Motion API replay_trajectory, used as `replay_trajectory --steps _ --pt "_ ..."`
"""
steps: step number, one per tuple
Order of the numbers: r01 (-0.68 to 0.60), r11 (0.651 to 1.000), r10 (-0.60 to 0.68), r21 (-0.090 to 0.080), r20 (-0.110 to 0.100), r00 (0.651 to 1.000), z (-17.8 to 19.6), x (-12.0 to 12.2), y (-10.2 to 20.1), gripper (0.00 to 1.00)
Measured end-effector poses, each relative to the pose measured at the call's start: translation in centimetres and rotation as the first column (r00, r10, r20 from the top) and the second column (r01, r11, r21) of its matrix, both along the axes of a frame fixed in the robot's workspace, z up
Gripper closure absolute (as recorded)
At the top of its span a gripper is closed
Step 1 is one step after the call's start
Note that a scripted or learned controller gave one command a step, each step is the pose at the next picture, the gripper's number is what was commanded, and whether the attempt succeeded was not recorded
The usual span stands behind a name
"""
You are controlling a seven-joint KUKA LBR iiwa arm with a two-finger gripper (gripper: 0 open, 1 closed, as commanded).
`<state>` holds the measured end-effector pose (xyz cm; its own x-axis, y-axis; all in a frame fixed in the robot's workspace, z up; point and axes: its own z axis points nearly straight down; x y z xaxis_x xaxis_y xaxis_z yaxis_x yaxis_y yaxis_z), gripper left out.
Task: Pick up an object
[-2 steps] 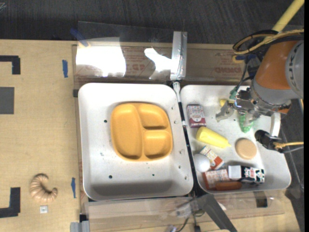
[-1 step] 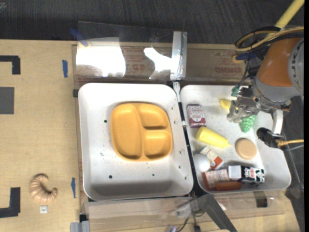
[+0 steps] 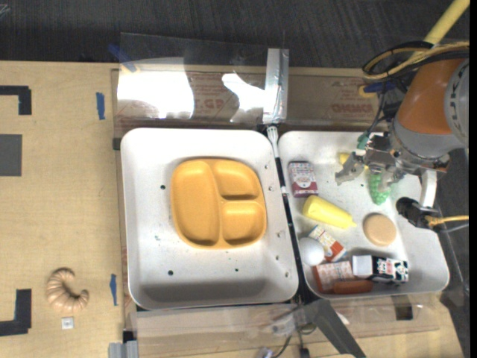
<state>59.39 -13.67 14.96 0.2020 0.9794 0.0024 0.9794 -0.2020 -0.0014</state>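
We found the gripper [image 3: 370, 171] over the right bin's [image 3: 436, 278] far side, above a green object [image 3: 380, 189]; whether it was clenched, we could not tell.

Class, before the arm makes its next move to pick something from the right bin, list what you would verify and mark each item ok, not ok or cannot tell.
1. End effector is over the right bin: ok.
2. Objects are available there, such as the yellow piece and tan disc: ok.
3. An object is already gripped: cannot tell.
4. Green item beneath the end effector is free of neighbours: cannot tell.
5. Yellow divided tray sits in the left bin, away from the arm: ok.
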Motion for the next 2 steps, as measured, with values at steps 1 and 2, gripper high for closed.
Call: replay_trajectory --steps 1,2 --pt "-0.018 1.0 0.018 -0.002 -0.003 1.0 -5.2 -7.0 2.0 0.0" --pt "-0.446 0.895 0.446 -0.014 0.01 0.895 -6.1 -11.1 0.7 0.0"
